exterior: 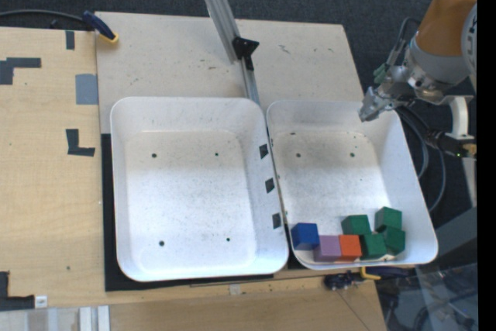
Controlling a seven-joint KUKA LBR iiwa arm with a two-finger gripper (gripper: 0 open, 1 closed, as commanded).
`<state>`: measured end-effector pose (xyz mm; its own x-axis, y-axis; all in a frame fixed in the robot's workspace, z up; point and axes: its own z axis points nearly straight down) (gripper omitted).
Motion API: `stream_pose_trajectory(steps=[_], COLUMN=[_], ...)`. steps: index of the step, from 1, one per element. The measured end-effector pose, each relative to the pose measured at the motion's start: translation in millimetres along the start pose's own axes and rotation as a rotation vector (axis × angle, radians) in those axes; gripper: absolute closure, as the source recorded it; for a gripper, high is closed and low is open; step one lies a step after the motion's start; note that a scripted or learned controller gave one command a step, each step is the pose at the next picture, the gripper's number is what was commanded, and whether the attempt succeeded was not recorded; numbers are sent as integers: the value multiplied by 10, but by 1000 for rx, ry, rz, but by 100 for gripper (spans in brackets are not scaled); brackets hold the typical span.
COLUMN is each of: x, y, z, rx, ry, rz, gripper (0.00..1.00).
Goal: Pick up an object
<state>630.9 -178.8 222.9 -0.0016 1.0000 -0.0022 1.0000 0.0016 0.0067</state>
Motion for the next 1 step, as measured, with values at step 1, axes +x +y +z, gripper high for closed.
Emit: stream_pose_trajectory(steps=[1], x=[4], y=[3], z=[-21], rx=[6], ry=[1], rz=[1], gripper=[100])
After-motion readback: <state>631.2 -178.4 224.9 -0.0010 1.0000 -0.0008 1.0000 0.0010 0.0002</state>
